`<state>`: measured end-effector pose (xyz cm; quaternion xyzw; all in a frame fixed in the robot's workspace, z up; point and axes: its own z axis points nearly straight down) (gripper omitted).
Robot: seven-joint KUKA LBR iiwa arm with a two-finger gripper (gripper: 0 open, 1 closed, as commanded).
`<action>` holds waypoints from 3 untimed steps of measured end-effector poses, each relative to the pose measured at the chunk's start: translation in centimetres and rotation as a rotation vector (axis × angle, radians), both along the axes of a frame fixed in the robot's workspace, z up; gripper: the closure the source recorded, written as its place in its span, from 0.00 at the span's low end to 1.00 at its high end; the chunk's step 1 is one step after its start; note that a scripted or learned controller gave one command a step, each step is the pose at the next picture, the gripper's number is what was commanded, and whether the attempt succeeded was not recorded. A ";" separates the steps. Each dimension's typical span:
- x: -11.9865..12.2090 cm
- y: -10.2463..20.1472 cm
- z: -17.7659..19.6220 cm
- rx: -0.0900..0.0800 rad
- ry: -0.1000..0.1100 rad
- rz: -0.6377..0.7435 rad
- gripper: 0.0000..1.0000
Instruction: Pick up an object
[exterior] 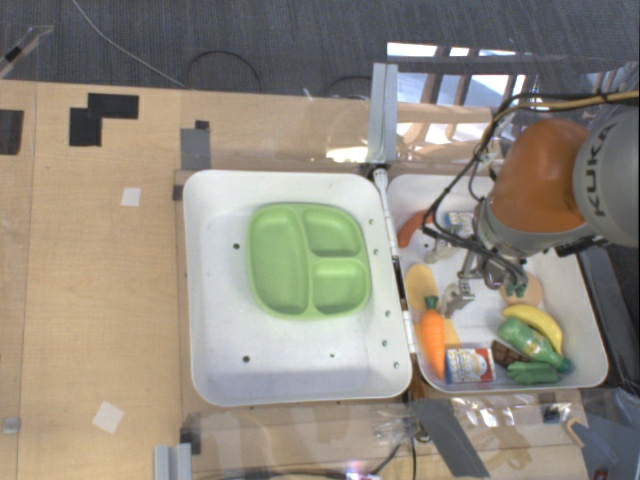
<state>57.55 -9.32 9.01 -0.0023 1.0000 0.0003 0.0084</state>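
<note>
My gripper (487, 288) hangs over the middle of the right bin (590, 353), fingers apart, with nothing between them. Just left of it lies a pale yellow piece (419, 282). Below that lies an orange carrot (432, 338). A small can (468, 364) lies on its side at the bin's front. A yellow banana (534, 322) and a dark green vegetable (536, 370) rest at the front right. A red object (410, 228) sits near the bin's back left, partly hidden by the arm's cables.
The left bin (215, 368) holds a green divided plate (306, 259). The arm's orange band (540, 173) covers the back right of the right bin. A metal post (383, 108) stands behind the divider between the bins.
</note>
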 end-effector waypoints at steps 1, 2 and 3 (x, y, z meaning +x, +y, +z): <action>5.4 0.5 -0.1 0.000 0.002 -0.044 0.00; 5.6 0.2 -0.2 0.002 0.005 -0.196 0.00; 7.3 -10.1 -0.2 0.003 0.032 -0.290 0.00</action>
